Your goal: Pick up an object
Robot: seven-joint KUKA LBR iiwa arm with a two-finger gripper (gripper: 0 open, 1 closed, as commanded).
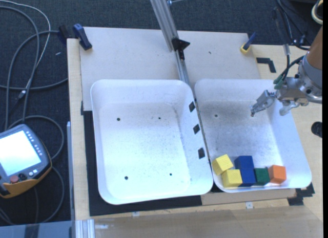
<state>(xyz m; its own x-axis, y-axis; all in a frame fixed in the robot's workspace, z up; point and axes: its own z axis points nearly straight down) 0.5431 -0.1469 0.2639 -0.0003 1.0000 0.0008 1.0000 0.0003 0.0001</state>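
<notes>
The end effector [269, 105] hangs spread and empty over the right bin's [230, 99] far side. The blocks [248, 170] huddle at its near edge; the orange block [277, 173] at the row's right end looks easiest to straddle.

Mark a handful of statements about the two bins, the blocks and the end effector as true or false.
1. All the small coloured cube blocks lie in the right shallow white plastic bin. True.
2. The orange cube block lies in the left shallow white plastic bin. False: it lies in the right bin, at the row's right end.
3. The metal end effector is above the right bin. True.
4. The end effector holds the blue cube block. False: that block lies in the bin, apart from it.
</notes>
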